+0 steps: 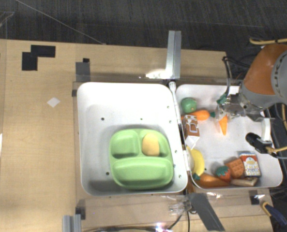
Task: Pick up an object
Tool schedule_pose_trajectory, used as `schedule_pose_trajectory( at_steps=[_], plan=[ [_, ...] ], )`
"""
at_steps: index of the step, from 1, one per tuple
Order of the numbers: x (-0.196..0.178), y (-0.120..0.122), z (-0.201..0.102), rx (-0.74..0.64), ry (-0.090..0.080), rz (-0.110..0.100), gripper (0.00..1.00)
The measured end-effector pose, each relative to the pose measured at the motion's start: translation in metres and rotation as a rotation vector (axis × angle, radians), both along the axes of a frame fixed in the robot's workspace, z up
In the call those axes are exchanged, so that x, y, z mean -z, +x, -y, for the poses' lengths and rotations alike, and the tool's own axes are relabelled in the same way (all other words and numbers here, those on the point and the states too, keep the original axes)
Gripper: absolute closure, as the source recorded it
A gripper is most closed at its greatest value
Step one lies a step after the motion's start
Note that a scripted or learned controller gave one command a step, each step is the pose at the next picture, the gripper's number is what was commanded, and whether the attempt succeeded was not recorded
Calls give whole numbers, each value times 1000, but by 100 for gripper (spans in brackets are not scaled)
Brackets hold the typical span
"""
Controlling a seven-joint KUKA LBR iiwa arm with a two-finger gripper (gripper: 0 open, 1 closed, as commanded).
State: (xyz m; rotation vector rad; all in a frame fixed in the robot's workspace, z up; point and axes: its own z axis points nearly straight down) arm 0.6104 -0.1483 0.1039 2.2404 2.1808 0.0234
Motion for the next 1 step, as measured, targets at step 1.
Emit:
schedule_pose_trajectory(
  at_steps=[1],
  plan=[
    [-97,6,-105,-88,0,-14,100]
  ],
)
